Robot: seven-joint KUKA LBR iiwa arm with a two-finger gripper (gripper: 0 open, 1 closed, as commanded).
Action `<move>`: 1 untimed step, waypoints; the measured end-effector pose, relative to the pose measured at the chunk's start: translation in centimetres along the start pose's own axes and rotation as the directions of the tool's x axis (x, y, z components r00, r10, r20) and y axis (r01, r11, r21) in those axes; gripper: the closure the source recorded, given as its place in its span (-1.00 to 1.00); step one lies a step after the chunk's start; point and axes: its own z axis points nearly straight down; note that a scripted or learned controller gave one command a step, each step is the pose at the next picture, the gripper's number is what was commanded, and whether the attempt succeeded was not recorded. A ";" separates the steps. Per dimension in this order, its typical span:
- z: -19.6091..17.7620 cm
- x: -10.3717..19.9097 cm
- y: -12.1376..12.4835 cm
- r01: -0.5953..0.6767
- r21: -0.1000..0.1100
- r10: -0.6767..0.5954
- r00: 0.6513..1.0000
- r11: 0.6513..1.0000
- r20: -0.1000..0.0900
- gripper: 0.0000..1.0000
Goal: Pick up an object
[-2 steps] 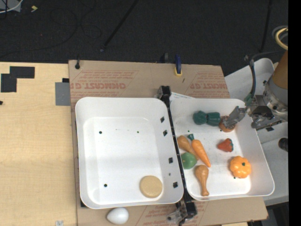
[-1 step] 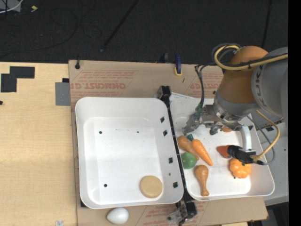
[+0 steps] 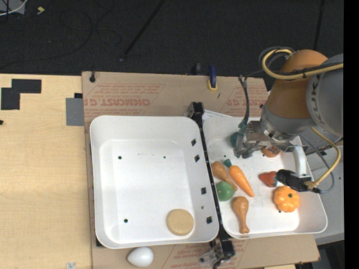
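My gripper (image 3: 247, 145) hangs low over the back part of the right bin (image 3: 314, 224), under the grey and orange arm. Just in front of it lie an orange carrot (image 3: 242, 180), a tan piece (image 3: 219, 171) and a green piece (image 3: 225, 191). A tan drumstick (image 3: 241, 212) lies nearer the front. To the right are a small red piece (image 3: 268, 178) and an orange pumpkin (image 3: 286, 199). A bit of teal (image 3: 235, 139) shows at the gripper's left side. I see nothing clearly between the fingers.
The left bin (image 3: 106, 150) holds a round tan disc (image 3: 180, 221) near its front right corner. A white egg (image 3: 140, 256) lies on the bench in front of that bin. A black clip rail (image 3: 202, 156) runs between the bins. Cables hang by the arm.
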 end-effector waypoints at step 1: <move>-20.2 7.2 2.4 0.006 -0.020 -0.006 1.000 1.000 0.000 1.00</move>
